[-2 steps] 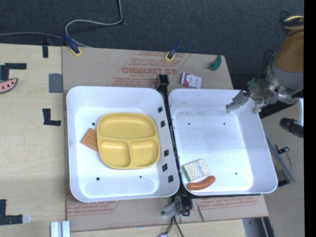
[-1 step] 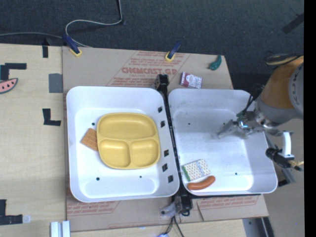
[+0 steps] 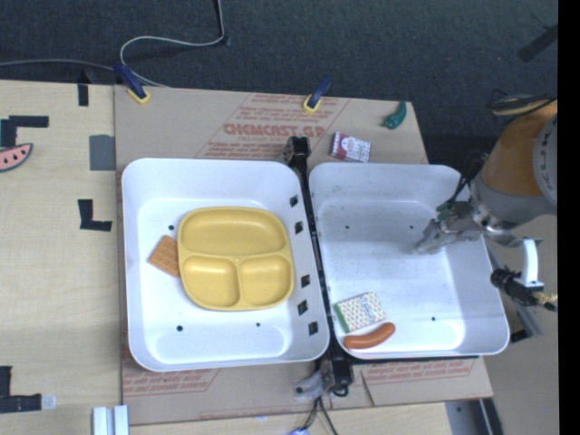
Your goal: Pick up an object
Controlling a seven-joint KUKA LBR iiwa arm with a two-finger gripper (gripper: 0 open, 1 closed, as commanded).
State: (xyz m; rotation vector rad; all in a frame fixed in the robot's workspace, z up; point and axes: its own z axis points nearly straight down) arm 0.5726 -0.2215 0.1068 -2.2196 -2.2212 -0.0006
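In the left bin [image 3: 145, 188] lies a yellow divided plate [image 3: 237, 256], with a brown cracker-like piece [image 3: 164, 256] tucked under its left edge. The right bin [image 3: 471, 333] holds a small green and white packet [image 3: 361, 312] and an orange-red sausage [image 3: 370, 335] near its front left corner. My gripper [image 3: 433, 237] hangs low over the right bin's right-hand part, well apart from the packet and sausage. Nothing shows between it and the bin floor.
A small red and white packet [image 3: 350, 147] lies on the cardboard behind the bins, and a teal item [image 3: 395, 114] sits near the cardboard's back right corner. Yellow clamps [image 3: 316, 98] hold the cardboard's far edge. The arm's orange band [image 3: 521, 157] stands beside the right bin.
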